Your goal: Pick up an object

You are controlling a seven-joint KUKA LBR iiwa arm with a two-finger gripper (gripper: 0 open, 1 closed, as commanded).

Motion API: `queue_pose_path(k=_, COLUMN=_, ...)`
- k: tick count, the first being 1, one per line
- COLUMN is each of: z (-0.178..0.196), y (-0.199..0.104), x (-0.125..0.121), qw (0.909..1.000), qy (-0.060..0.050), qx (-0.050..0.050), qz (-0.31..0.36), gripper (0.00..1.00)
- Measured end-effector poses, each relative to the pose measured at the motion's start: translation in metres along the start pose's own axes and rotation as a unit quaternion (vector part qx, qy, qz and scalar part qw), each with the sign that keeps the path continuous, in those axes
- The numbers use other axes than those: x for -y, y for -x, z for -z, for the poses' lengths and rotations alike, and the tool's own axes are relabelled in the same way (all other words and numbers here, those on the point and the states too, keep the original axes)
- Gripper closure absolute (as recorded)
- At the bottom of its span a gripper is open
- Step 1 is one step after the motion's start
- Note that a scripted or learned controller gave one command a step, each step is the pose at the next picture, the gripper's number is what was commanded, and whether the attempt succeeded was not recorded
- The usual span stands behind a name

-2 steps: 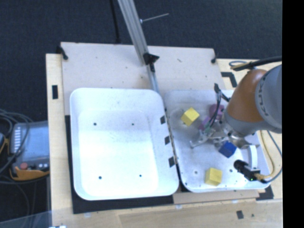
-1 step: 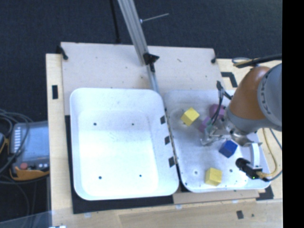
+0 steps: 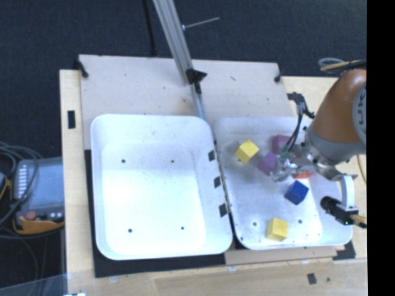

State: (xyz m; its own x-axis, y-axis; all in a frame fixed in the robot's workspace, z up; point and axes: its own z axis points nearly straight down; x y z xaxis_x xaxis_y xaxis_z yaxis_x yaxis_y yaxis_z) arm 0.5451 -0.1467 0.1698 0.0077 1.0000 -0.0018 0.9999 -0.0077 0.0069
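Note:
In the right bin (image 3: 247, 230) lie several small blocks. A yellow cube (image 3: 247, 151) sits near the bin's upper left, and a second yellow cube (image 3: 277, 229) rests by the front edge. A blue cube (image 3: 297, 192) lies in the middle right. Two purple blocks sit close together, one (image 3: 268, 163) left of the gripper and one (image 3: 281, 143) just behind it. My gripper (image 3: 284, 169) is down low in the bin, right beside the nearer purple block and above-left of the blue cube. The wrist hides its tips.
The left bin (image 3: 154, 184) is a wide white tray beside the right one. A slanted metal rail (image 3: 176, 36) rises from the back between the bins. The grey arm with its orange band (image 3: 339, 106) covers the right bin's far right side.

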Motion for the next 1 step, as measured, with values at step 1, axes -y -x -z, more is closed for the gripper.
queue_pose_path(k=1, z=0.0445, y=0.0016, x=-0.0021, qw=1.0, qy=0.0, qx=0.0, qz=0.006, gripper=1.0)
